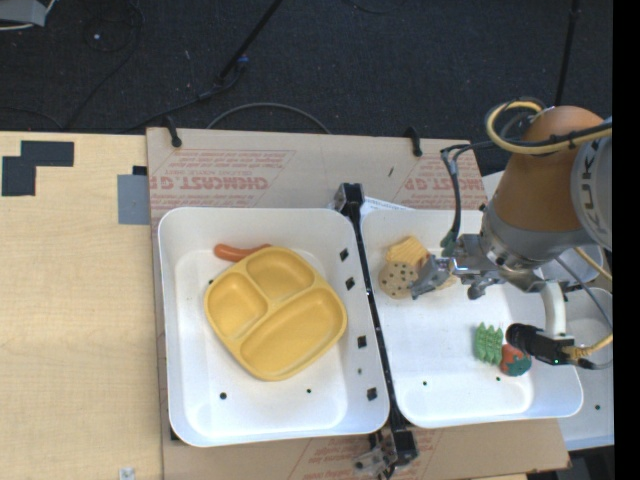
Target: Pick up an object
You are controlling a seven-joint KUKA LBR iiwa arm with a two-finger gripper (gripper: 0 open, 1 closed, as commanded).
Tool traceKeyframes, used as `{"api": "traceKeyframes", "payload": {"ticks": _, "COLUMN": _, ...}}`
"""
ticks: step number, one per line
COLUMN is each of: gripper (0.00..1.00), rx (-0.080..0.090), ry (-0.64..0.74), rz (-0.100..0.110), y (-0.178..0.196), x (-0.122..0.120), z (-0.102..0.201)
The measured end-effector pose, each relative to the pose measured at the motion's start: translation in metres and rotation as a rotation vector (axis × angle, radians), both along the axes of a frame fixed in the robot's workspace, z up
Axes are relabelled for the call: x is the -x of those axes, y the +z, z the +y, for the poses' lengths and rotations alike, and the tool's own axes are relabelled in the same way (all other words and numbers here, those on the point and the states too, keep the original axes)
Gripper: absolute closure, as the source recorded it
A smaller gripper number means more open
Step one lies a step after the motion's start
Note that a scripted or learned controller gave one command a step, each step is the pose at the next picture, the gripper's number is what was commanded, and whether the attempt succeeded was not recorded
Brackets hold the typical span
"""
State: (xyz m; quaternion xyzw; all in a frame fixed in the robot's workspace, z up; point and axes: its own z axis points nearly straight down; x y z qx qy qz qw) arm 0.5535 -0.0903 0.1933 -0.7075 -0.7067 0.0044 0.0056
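My gripper [437, 277] hangs low over the right bin [440, 388], its fingers spread apart with nothing between them. Just left of the fingertips lie a yellow cheese-like wedge [406, 250] and a brown cookie-like piece [395, 282], both close to the fingers. A green toy [487, 342] and a small red and green toy [515, 361] rest near the bin's right side. In the left bin [190, 388] sits a yellow divided plate [275, 311] with an orange carrot-like piece [236, 252] behind it.
The grey and orange arm [545, 193] covers the right bin's upper right. A black divider [362, 308] runs between the bins. Cables loop above and beside the arm. Cardboard lies under both bins.
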Motion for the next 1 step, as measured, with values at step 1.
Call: {"api": "traceKeyframes", "payload": {"ticks": 1, "gripper": 0.00, "rx": 0.002, "ry": 0.001, "rz": -0.012, "y": 0.0060, "x": -0.0028, "z": -0.0005}}
